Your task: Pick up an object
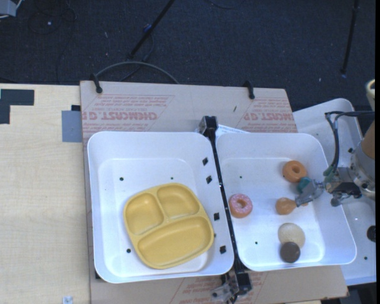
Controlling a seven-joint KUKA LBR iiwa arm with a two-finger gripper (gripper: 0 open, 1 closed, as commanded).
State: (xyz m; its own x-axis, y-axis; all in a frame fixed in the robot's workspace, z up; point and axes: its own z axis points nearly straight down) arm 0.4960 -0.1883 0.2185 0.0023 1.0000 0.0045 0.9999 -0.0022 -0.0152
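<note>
Pink-frosted doughnut (pixel 240 205), right bin's left side

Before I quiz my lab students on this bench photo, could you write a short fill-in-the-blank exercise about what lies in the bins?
1. The yellow divided tray lies in the ____ bin.
2. The pink-frosted doughnut lies in the ____ bin.
3. The yellow tray has ____ compartments.
4. The dark round piece lies just below the ____ one.

Missing words: left; right; three; cream
</note>
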